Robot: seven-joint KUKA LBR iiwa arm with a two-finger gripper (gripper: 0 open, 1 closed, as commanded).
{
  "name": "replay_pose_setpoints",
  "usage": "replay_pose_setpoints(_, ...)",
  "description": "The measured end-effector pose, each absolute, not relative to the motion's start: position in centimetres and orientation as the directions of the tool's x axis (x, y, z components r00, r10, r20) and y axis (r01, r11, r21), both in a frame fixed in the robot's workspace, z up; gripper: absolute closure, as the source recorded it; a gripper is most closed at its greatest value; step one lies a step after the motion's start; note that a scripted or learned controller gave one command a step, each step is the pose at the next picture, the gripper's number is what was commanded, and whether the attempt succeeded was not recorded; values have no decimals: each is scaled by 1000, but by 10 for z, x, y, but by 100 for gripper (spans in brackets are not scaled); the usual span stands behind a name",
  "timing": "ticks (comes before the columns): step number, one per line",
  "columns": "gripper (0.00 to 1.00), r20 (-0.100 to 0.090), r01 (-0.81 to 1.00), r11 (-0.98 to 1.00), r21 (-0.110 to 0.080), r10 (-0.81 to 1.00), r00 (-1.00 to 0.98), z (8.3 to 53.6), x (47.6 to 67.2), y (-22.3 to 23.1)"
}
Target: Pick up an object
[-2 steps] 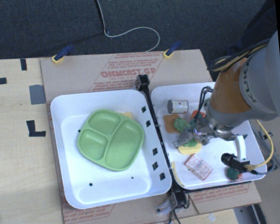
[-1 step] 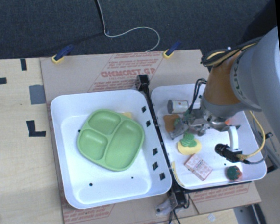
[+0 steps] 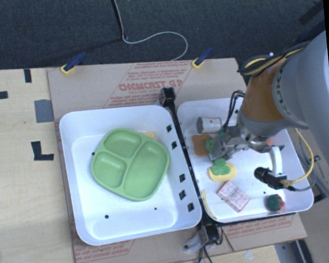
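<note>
Grey arm (image 3: 305, 85) lowers its claw (image 3: 217, 147), grip unclear, just above a green-topped yellow object (image 3: 221, 170).

You see two shallow white bins side by side on the cardboard-covered bench (image 3: 148, 83). In the left bin (image 3: 78, 165), a green divided plate (image 3: 131, 163) lies near the middle. The arm (image 3: 271, 97) reaches into the right bin (image 3: 301, 201) from its right edge, and the gripper (image 3: 215, 146) sits low near that bin's left wall, over a green and yellow object (image 3: 221, 169). Just beyond the gripper, toward the far edge, lie a brown piece (image 3: 200, 144) and a small grey and white cylinder (image 3: 209, 123). A pink patterned packet (image 3: 233, 196) rests near the bin's front edge, and a dark green ball-like item (image 3: 274, 203) sits by the front right corner.
</note>
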State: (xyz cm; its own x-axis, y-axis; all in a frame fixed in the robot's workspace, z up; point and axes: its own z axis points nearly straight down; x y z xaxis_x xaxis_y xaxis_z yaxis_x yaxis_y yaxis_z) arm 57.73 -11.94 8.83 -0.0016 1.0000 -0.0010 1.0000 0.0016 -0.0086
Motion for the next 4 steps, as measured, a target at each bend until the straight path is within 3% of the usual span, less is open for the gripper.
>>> replay_pose_setpoints(1,0,-1,1000,2,-9,1000,-2,88,577,-119)
replay_pose_setpoints(2,100,1,1000,2,-17,1000,-2,93,576,-119)
replay_pose_setpoints(3,100,8,1000,19,6,1000,-19,189,555,38)
replay_pose_setpoints(4,100,4,1000,8,12,1000,-8,322,525,64)
